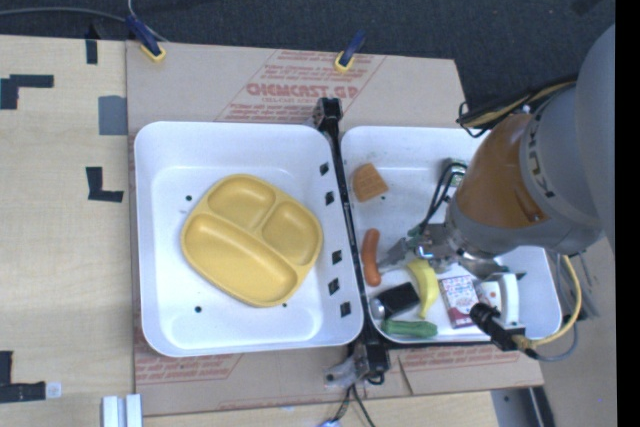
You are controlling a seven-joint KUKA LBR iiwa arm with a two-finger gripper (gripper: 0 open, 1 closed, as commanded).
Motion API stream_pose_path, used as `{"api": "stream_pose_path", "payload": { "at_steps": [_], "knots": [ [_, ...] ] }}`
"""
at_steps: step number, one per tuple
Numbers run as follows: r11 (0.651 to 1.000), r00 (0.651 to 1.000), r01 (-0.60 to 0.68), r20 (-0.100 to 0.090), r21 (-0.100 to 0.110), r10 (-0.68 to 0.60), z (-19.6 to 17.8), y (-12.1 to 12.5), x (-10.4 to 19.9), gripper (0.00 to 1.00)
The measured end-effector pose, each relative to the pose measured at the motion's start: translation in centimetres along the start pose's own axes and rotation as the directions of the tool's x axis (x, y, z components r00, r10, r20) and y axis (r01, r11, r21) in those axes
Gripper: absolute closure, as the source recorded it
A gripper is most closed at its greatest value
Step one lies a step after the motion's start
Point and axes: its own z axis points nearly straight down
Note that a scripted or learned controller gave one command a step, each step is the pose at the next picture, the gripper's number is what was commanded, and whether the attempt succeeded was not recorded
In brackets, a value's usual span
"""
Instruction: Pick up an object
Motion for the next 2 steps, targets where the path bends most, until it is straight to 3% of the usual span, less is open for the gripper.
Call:
{"api": "stream_pose_path", "payload": {
  "at_steps": [1, 2],
  "knots": [
    [1.000, 1.000, 0.000, -0.001, 0.001, 0.000, -0.9, 0.0, 0.1, 1.00],
    [1.000, 1.000, 0.006, -0.006, 0.002, -0.006, -13.3, -1.7, 10.1, 1.00]
  ]
}}
